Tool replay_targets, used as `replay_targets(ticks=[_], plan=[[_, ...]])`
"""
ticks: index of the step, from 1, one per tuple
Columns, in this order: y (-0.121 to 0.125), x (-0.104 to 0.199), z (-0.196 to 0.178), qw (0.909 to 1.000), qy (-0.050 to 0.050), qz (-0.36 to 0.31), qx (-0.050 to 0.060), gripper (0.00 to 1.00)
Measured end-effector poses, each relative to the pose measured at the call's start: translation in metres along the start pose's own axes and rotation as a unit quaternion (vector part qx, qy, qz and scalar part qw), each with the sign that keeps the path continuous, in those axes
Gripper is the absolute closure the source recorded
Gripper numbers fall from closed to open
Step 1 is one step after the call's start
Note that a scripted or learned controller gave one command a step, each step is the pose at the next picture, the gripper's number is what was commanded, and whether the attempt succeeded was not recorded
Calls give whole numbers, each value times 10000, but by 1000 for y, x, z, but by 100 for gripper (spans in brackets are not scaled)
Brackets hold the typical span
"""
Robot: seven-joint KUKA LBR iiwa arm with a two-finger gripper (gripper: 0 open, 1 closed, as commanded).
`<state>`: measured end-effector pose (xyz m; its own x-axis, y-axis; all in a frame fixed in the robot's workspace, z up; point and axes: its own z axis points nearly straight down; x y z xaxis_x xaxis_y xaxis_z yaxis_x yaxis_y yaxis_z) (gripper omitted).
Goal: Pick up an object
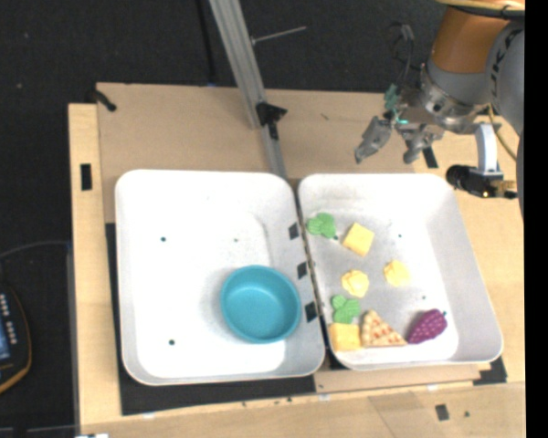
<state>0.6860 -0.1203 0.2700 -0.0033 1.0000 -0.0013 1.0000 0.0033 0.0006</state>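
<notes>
Hovering above the far edge of the right bin (438,190), the gripper (393,146) hangs with its two fingers spread apart and nothing between them. No object has been chosen yet, so the step in hand, as I judge it, is the approach: carrying the spread fingers over one of the pieces in the right bin and bringing them down around it.

The candidates lie along the left and near parts of that bin. A green piece (321,225) sits at the far left with a yellow block (358,239) just beside it. Nearer are a yellow shell-like piece (354,284) and a small yellow lump (396,273), a little apart. At the near edge a second green piece (346,309), a yellow cube (344,337), a waffle-patterned wedge (379,329) and a purple grape bunch (426,326) crowd together. The left bin (164,208) holds a blue bowl (258,303).

To do the step well, I would favour the yellow block: it stands fairly clear on its right and near sides, and its flat faces should suit two fingers. It sits turned like a diamond, with no clear long axis, so the fingers ought to close across two opposite flat sides, not the corners. The grape bunch does have a long axis, running left to right with a slight tilt; grasping across it would be wiser.
</notes>
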Motion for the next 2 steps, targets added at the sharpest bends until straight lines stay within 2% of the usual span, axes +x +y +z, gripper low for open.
replay_targets(ticks=[1,2], plan=[[0,0,0,10000,-6,-1,2,0],[-1,0,42,10000,-6,10,20,0]])
